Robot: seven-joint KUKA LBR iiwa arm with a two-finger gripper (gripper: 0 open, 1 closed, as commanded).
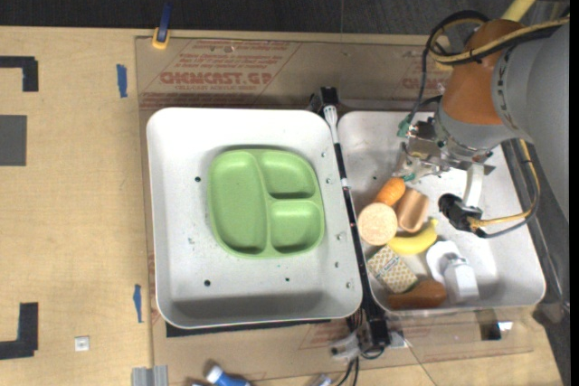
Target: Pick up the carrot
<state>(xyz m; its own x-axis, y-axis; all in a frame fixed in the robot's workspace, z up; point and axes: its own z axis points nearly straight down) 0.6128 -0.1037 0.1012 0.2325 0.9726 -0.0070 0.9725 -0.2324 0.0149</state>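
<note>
Carrot (391, 192): smooth orange stub near right bin's (520, 271) middle, touching a copper cylinder (412, 209). Gripper (418, 160) just above it; wrist hides the fingers, so claw width cannot be told. Compartmented green plate (264, 200) in left bin (172, 194).

Robot lab: cardboard-covered bench (72, 221), blue tape marks (121, 80), cabling (452, 36).

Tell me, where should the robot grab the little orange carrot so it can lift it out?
Probably across the carrot's bare upper-left end, coming straight down from above. Its lower right side is crowded by the copper cup and the round tan piece, so fingers fit badly there. The gripper hangs just above and right of it, in the right bin.
</note>
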